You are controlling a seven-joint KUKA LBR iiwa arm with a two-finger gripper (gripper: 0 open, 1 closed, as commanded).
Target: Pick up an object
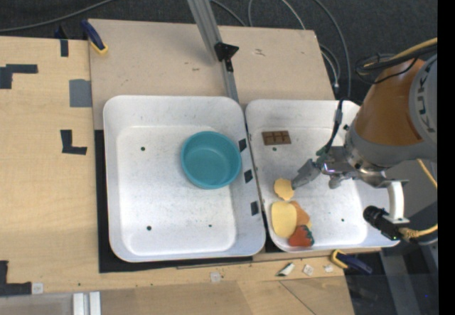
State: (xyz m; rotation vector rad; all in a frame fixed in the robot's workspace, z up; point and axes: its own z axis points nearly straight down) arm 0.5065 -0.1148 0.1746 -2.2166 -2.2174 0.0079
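Currently, the grey arm [398,121] with its orange band is being reached in from the right, and it is being held over the right bin [313,111]. The claw [304,175] is being pointed down and to the left, toward the lower left part of this bin. Whether the claw is spread or pressed together cannot be told — its tips are being seen as one dark shape, and nothing is being seen held between them.

Just beside the claw tip, a small pale yellow piece [284,189] is lying on the bin floor; if the two are touching cannot be decided. Below it, a larger yellow object [283,218] is being seen, with an orange object [302,216] just behind it and a red piece with a green top [301,237] touching its lower right side. These three are being crowded together near the front wall of the right bin. A brown chocolate-like bar [276,138] is lying flat near the back of the same bin, well apart from the claw.

In the left bin [142,111], a teal bowl [210,158] is standing upright, near the right side of that bin. Both bins are being carried side by side on the worktop [156,57] — a wooden board with black cables [284,1] running behind it.
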